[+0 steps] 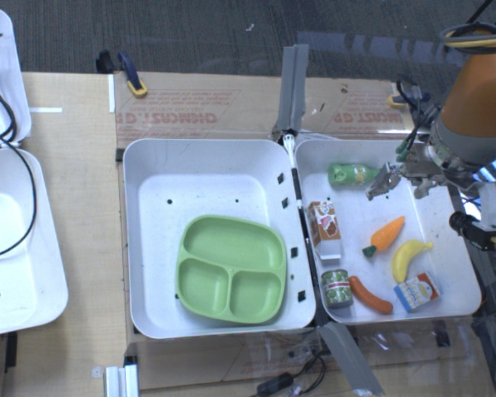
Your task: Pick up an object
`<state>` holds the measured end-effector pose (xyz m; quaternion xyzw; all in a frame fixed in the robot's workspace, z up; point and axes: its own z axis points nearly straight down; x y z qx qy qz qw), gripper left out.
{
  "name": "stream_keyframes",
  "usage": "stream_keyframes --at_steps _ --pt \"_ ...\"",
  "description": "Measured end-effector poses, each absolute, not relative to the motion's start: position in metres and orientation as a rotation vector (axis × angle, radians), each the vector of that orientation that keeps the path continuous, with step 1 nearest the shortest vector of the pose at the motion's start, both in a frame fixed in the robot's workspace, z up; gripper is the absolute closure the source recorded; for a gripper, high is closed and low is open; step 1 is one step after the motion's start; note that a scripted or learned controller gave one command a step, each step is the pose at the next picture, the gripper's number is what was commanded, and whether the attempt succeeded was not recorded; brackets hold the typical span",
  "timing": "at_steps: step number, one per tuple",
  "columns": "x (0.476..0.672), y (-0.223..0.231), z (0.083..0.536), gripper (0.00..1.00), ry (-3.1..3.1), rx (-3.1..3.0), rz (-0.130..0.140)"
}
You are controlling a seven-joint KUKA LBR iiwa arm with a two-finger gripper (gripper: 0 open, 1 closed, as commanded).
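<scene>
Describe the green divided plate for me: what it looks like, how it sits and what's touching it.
The green divided plate is a light green rounded rectangle, plastic-looking, with three compartments: one long section along the far side and two smaller ones nearer the camera. It lies flat, right side up, on the floor of the left bin, toward its near right corner and turned slightly askew. All three compartments look bare. Nothing but the bin floor touches it.

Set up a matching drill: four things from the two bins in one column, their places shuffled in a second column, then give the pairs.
Things:
1. green divided plate
2. green bottle
3. banana
4. small green can

Places:
A. right bin, far end
B. left bin
C. right bin, near end by the divider
D. right bin, just below the carrot

Pairs: 1-B, 2-A, 3-D, 4-C
</scene>
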<state>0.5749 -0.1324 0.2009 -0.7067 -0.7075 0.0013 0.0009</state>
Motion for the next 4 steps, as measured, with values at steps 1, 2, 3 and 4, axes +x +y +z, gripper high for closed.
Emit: stream_keyframes --at_steps 1,2,3,4 --pt "0.479 -0.066 0.190 0.00 -2.213 -2.226 0.004" --pt "0.480 -0.114 0.090 0.00 -2.190 -2.248 0.004" --pt "0.541 -0.135 0.091 0.00 -2.258 -2.183 0.002" --pt "0.540 -0.136 0.099 1.00 -2.253 -2.187 0.004"
